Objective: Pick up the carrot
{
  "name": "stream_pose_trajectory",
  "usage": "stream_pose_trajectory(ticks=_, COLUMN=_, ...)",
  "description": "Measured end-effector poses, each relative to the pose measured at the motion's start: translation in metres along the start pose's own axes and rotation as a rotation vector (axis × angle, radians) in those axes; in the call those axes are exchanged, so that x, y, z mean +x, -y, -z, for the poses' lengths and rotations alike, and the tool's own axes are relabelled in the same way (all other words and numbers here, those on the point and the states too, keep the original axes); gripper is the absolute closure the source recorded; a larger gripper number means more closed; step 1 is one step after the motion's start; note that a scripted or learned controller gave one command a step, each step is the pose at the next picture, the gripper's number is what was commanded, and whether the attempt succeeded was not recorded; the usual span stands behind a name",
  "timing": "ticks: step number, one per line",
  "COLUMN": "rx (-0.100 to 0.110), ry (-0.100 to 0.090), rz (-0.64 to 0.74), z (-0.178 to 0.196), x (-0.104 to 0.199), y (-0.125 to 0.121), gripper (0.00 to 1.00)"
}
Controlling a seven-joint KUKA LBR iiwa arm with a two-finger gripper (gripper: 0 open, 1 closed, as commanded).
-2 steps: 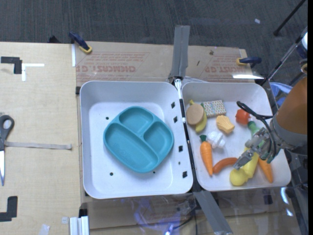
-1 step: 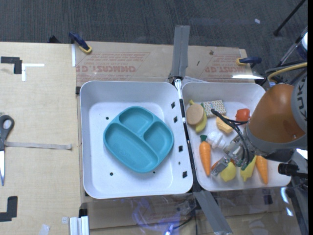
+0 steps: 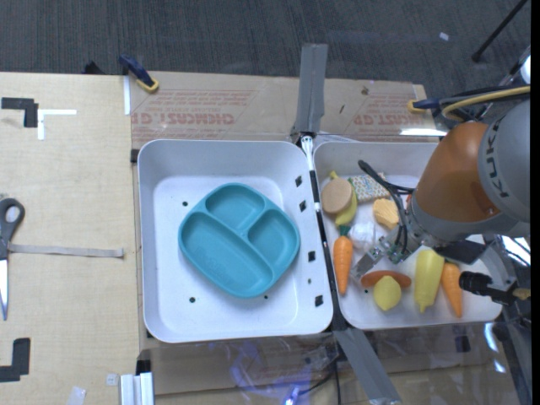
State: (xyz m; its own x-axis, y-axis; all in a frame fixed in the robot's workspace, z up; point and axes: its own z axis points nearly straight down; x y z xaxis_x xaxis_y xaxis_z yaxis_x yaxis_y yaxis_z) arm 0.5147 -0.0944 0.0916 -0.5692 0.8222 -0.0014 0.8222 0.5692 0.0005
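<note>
An orange carrot (image 3: 342, 262) with a green top lies against the left wall of the right bin (image 3: 422, 317), pointing toward the front. A second orange carrot (image 3: 452, 289) rests near the bin's front right, beside a yellow pepper (image 3: 428, 277). My gripper (image 3: 372, 259) hangs low over the middle of the right bin, just right of the first carrot and apart from it. The arm's orange band (image 3: 447, 180) looms above and hides part of the bin behind it.
A blue divided plate (image 3: 240, 240) lies in the left bin (image 3: 160, 310). Packed around the gripper are a round bun (image 3: 337, 197), a yellow-green piece (image 3: 347, 215), a yellow ball (image 3: 387, 294), a red piece (image 3: 395, 278) and a patterned block (image 3: 364, 187). Scissors (image 3: 7, 226) lie on the bench at far left.
</note>
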Motion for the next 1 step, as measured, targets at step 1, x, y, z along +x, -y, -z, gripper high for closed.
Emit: stream_pose_trajectory(ticks=1, rx=0.001, ry=0.000, rz=-0.209, z=0.0002, x=-0.0314, y=-0.0374, gripper=0.00)
